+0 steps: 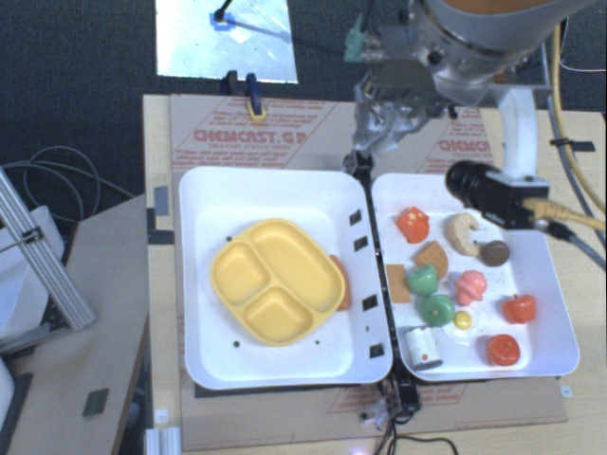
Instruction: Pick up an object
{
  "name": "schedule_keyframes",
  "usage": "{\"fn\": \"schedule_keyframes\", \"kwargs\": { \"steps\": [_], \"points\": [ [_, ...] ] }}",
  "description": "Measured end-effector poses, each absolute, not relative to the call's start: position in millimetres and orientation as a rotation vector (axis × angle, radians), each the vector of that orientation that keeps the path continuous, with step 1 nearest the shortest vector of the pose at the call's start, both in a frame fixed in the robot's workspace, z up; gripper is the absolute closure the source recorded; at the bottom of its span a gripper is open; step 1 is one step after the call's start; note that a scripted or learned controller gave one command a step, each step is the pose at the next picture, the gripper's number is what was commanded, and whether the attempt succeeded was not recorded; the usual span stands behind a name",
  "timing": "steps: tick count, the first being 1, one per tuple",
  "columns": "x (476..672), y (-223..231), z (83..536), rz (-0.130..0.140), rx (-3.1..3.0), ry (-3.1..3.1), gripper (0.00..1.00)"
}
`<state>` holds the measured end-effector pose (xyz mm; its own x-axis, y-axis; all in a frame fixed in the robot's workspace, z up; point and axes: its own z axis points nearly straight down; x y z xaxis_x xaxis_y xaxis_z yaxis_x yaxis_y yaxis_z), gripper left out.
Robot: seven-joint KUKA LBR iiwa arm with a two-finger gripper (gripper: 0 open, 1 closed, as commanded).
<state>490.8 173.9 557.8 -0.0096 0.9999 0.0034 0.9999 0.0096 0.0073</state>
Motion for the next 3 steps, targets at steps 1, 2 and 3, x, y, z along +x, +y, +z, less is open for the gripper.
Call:
{"fn": "schedule_keyframes", "kwargs": {
  "steps": [1, 2, 3],
  "points": [
    [491.2, 173.8, 568.9, 0.015, 2.205, 2.233, 1.00],
    [491.5, 173.3, 580.0, 0.018, 2.201, 2.235, 1.00],
    [491.9, 172.8, 591.2, 0.021, 2.198, 2.236, 1.00]
  ]
}}
